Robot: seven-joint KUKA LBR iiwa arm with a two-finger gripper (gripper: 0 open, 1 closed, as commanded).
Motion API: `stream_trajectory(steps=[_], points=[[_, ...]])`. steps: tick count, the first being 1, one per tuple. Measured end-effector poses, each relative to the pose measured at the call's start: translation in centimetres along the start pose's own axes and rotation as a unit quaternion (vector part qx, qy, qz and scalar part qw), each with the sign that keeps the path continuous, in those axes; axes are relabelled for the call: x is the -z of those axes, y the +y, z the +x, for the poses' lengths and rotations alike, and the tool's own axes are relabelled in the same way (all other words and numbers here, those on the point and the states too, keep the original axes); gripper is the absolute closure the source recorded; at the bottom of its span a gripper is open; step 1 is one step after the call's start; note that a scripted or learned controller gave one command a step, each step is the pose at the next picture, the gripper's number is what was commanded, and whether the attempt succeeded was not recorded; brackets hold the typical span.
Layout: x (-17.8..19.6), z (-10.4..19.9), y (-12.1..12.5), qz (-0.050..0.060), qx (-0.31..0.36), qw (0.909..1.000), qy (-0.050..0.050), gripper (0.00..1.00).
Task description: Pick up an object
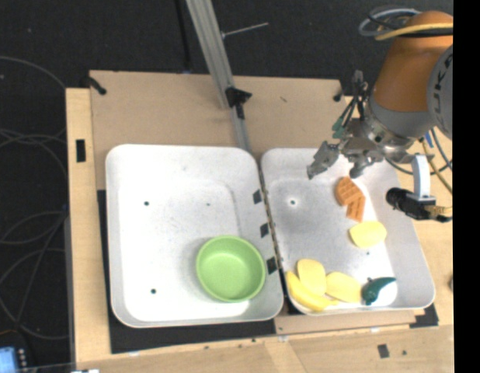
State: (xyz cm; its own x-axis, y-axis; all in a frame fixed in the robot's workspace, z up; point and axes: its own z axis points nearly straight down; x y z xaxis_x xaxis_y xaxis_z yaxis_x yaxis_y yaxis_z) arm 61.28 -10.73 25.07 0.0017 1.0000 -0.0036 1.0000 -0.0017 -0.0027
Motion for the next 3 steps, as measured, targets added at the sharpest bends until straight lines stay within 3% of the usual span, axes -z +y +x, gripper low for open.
stream_trajectory(steps=[2, 3], points=[[-10.6, -0.1, -1.4, 0.001, 0.000, 1.0000, 0.000, 0.00], [-9.1, -0.1, -1.1, -0.004, -0.001, 1.0000, 0.002, 1.00]])
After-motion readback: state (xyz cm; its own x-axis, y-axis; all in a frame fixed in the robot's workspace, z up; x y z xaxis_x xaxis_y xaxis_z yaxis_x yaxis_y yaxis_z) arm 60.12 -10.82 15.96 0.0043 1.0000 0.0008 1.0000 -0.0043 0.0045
